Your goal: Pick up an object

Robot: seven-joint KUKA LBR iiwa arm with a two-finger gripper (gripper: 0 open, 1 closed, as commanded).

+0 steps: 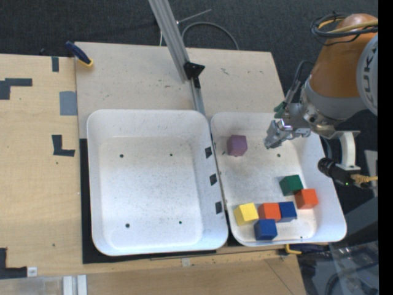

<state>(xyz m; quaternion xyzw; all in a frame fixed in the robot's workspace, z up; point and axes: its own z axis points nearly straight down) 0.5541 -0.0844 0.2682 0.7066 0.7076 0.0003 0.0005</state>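
Hovering over the right bin (319, 165), gripper (274, 139) sits just right of the purple block (237, 145), likely lining up a grab; grip state unclear, nothing visibly held.

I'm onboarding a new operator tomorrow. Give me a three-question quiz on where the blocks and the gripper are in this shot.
1. True or false: the purple block lies in the right bin.
2. How many blue blocks lie in that bin?
3. Which block is nearest the gripper? A) yellow block B) purple block C) green block

Key: 1 true; 2 two; 3 B.
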